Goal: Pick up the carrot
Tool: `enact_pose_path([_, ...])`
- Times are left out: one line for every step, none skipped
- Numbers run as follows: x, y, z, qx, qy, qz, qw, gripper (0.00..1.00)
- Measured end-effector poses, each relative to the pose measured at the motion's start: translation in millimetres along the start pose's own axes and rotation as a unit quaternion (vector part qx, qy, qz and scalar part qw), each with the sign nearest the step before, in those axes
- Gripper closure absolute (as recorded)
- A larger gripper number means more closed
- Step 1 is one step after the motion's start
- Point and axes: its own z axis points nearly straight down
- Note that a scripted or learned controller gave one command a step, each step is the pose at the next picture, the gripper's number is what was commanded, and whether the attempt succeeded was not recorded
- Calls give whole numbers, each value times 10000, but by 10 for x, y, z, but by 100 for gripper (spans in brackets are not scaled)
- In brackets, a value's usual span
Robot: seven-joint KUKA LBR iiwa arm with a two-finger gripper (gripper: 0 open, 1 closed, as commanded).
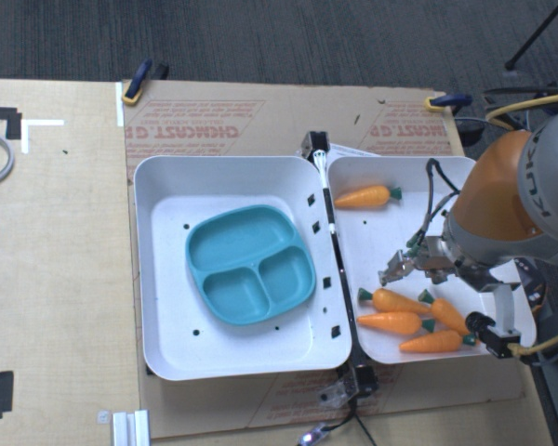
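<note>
My fingers (397,269) hang over the middle of the right bin (377,226), and they stand apart, released, with nothing between them. My grey arm (502,203) with its orange band comes in from the right side. One carrot (365,196) lies alone near the far wall of this bin, well apart from my fingers. Four other carrots (411,321) lie close together near the front wall of the same bin, just below my fingers; some of them are touching each other. The left bin (158,277) holds a teal plate (250,263) with three compartments. Both bins stand side by side on the bench (56,277), on a sheet of cardboard (260,119).
</note>
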Motion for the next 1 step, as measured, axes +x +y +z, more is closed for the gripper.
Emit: enact_pose_path([32,-332,130,60,36,-16,10000,0])
